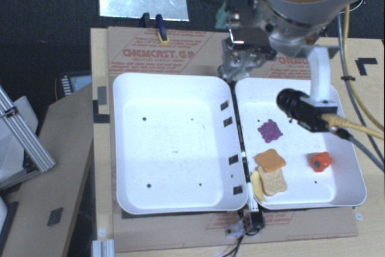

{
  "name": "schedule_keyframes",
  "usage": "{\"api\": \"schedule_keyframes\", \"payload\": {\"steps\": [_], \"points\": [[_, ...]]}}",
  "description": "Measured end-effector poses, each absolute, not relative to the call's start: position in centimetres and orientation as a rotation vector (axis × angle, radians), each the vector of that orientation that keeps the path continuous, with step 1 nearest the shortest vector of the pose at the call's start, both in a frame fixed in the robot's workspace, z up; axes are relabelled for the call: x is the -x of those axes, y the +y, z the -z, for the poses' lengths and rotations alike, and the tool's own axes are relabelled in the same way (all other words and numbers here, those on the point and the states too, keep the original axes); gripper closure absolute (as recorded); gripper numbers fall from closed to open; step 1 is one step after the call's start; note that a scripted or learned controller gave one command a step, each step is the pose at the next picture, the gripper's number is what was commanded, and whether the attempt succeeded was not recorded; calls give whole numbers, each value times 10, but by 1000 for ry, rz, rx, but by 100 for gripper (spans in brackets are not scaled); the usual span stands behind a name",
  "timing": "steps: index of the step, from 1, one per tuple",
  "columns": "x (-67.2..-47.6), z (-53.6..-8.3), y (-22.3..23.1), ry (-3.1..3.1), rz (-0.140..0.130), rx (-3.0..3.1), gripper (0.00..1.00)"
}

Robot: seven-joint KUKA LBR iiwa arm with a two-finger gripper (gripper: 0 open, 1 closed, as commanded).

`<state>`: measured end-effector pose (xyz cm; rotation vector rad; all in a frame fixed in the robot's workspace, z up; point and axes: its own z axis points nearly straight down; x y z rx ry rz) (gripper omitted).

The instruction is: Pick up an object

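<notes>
camera view | pincer (236, 72) hung over the far seam between bins, grip unreadable, nothing seen held | right bin (349, 189) held bumpy purple grapes (270, 130), flat orange cheese (271, 159) overlapping tan bread (274, 180), glossy red-orange pepper (320, 161) | risk: flat, stacked pieces might slip; rim might block descent | left bin (129, 129) smooth white plastic

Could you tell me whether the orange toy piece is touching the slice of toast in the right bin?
Touching: in the camera view the orange piece overlaps the toast slice's top edge, with no gap.
</notes>
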<state>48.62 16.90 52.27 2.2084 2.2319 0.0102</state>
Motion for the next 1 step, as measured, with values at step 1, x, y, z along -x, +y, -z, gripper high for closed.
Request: {"api": "schedule_keyframes", "payload": {"steps": [1], "points": [[-487, -532, 166, 2232, -8, -2208, 100]]}}
